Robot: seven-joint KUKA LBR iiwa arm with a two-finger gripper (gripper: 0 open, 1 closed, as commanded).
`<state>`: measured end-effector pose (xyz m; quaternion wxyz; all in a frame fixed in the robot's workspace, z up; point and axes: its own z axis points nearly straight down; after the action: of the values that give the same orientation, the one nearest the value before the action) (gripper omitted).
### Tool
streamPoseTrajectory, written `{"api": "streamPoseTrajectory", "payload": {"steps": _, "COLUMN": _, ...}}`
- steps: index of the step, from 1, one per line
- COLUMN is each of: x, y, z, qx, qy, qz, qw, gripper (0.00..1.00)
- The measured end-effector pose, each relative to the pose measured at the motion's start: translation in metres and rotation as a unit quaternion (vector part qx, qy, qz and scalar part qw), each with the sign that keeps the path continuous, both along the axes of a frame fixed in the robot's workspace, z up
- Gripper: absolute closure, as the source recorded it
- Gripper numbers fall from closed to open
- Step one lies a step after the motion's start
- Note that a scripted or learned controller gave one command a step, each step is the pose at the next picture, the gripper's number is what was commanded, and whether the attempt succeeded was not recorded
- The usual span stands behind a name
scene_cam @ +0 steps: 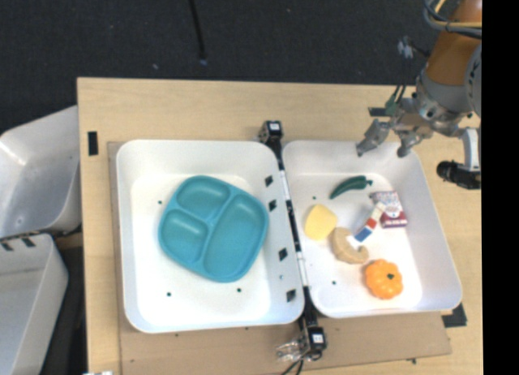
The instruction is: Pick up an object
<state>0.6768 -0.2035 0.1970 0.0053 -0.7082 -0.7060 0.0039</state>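
- The end effector (386, 142) hangs over the far edge of the right bin (430, 284), its 2 fingers spread apart with nothing between them.
- The right bin is the landmark here. Inside it, nearest the end effector, lies a green pepper (350, 187), toward the far side of the bin.
- A yellow block (320, 221) sits near the bin's left wall, just below the pepper.
- A tan curved piece (347, 247) lies just beside the yellow block, toward the bin's middle.
- A small tube with red and blue marks (366, 227) leans against the tan piece, and a red and white packet (390, 209) lies just right of it.
- An orange pumpkin (383, 278) rests near the bin's front, close to the tan piece.
- Left of the right bin, touching it along the shared edge, the left bin (146, 300) holds a blue divided plate (213, 227).
- Both bins rest on the wooden desk (203, 101).
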Motion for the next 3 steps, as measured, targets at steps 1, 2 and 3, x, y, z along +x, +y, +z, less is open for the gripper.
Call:
{"api": "streamPoseTrajectory", "payload": {"steps": 1, "x": 0.003, "y": 0.001, "z": 0.011, "qx": -0.0018, "qy": -0.007, "qz": 0.002, "qw": 1.0000, "gripper": 0.00}}
{"api": "streamPoseTrajectory", "payload": {"steps": 2, "x": -0.003, "y": 0.004, "z": -0.048, "qx": -0.0017, "qy": -0.006, "qz": 0.002, "qw": 1.0000, "gripper": 0.00}}
{"api": "streamPoseTrajectory", "payload": {"steps": 3, "x": -0.003, "y": 0.004, "z": -0.097, "qx": -0.0021, "qy": -0.006, "qz": 0.003, "qw": 1.0000, "gripper": 0.00}}
